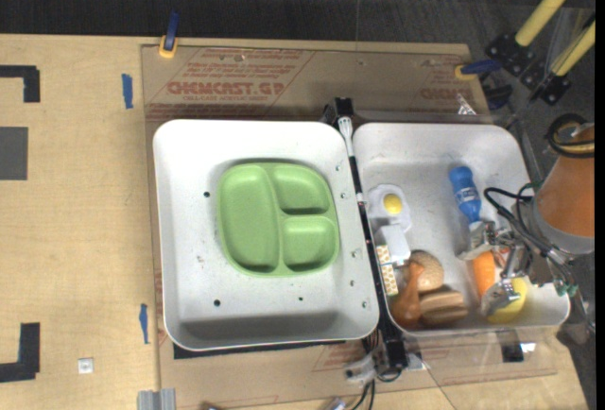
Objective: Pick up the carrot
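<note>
The carrot [483, 276], a short orange piece, lies in the right bin [425, 153] near its front right corner. My gripper [503, 259] reaches in from the right and hangs directly over the carrot's right side, partly covering it. Cables and the wrist body hide the contact area, so I cannot tell whether the gripper touches the carrot. The arm's orange band [572, 202] sits just beyond the bin's right wall.
A green divided plate [279, 215] lies in the left bin [180, 210]. The right bin also holds a blue bottle [463, 194], a white-and-yellow item [390, 207], brown bread-like pieces [425, 290] and a yellow object [509, 306] beside the carrot.
</note>
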`<state>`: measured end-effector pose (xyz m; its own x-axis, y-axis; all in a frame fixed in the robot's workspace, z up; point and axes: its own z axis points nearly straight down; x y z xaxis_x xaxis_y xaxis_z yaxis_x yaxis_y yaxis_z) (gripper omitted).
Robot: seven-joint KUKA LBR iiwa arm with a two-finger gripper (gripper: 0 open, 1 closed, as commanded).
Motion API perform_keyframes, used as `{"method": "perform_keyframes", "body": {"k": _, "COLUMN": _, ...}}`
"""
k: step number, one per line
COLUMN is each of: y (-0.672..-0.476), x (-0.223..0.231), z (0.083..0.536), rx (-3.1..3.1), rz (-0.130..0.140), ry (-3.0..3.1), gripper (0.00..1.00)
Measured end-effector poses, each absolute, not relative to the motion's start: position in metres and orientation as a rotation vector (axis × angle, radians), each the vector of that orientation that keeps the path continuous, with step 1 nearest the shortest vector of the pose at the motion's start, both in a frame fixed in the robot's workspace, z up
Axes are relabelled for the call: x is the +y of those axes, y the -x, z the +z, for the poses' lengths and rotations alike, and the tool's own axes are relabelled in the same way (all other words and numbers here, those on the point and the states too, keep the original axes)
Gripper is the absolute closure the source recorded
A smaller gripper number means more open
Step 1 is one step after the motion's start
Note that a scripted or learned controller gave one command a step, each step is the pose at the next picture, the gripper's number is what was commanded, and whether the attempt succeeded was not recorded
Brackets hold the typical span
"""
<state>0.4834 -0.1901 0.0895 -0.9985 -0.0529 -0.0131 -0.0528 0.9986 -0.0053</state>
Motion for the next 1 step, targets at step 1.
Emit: {"method": "perform_keyframes", "body": {"k": 1, "y": -0.4916, "x": -0.1138, "z": 0.0900, "rx": 3.123, "rz": -0.001, "ry": 0.061, "gripper": 0.00}}
